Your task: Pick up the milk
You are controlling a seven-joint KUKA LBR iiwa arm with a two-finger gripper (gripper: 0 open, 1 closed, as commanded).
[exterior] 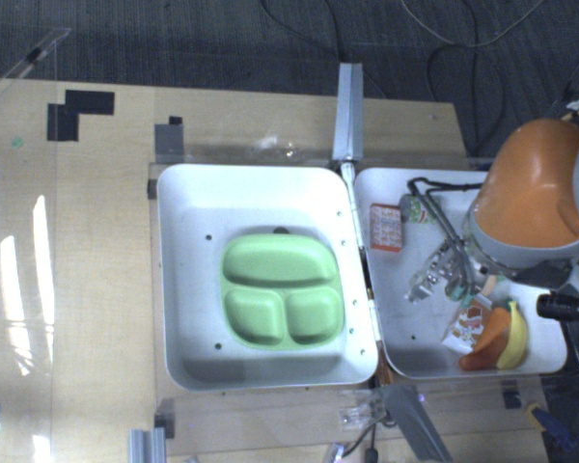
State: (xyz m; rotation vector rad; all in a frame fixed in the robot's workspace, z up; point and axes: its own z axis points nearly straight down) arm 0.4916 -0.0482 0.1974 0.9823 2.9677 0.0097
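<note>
Left bin (174, 258) holds the green tray (280, 289). Arm (531, 196) is over the right bin (396, 350), gripper (436, 278) low at mid-bin; clenched or released, we cannot tell. Milk (387, 228), the small carton by our judgement, lies apart by the left wall. We should centre over it before descending

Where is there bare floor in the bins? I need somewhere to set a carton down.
Left bin: a bare white margin rings the green tray, widest along the far wall. Right bin: a bare strip lies near the divider, below the red-and-white carton. It is crowded around the gripper and by the banana and carrot.
</note>
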